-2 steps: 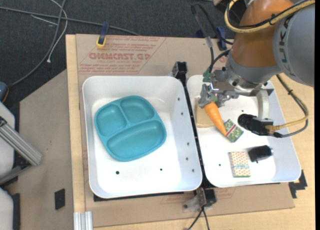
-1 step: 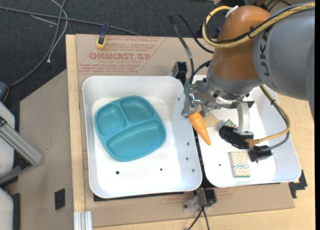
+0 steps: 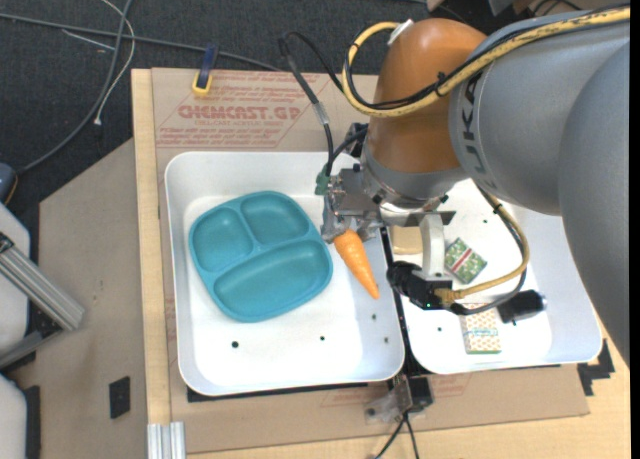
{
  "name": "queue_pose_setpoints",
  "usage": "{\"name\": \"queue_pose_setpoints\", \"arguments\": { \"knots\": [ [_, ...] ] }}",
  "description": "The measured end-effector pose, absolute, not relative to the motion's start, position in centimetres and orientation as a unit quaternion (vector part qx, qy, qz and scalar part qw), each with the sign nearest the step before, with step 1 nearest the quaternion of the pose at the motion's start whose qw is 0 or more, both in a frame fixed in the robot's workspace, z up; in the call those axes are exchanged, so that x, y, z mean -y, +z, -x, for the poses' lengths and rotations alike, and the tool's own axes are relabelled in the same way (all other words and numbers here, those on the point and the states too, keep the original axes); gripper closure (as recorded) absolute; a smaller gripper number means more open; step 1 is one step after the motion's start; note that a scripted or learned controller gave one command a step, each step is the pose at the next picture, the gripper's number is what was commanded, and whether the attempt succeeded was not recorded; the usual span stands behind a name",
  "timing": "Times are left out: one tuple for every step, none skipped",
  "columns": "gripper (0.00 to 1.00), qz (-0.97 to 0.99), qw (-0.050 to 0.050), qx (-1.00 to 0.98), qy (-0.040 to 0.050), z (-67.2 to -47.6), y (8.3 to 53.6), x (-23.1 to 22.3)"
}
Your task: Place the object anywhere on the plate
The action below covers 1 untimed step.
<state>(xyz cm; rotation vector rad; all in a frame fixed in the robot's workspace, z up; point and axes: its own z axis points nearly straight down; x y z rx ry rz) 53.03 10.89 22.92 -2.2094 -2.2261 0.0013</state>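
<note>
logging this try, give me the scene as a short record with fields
plate: blue plate, three sections, in the left bin
carrot: orange carrot, just right of the plate, not on it
gripper: gripper right above the carrot's thick end
right bin: right bin holds small packets
task state: carrot not yet on the plate

Bulky grey arm [image 3: 560, 117], rounded orange band [image 3: 425, 97] above the wrist, yellow-and-black cables looped across it — dark metal claw [image 3: 345, 212]
</note>
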Motion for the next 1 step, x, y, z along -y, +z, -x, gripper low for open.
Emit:
{"name": "queue_pose_setpoints", "arguments": {
  "knots": [
    [0.00,0.707,0.002,0.707,0.0008,-53.11,22.95,-10.48]
  ]
}}
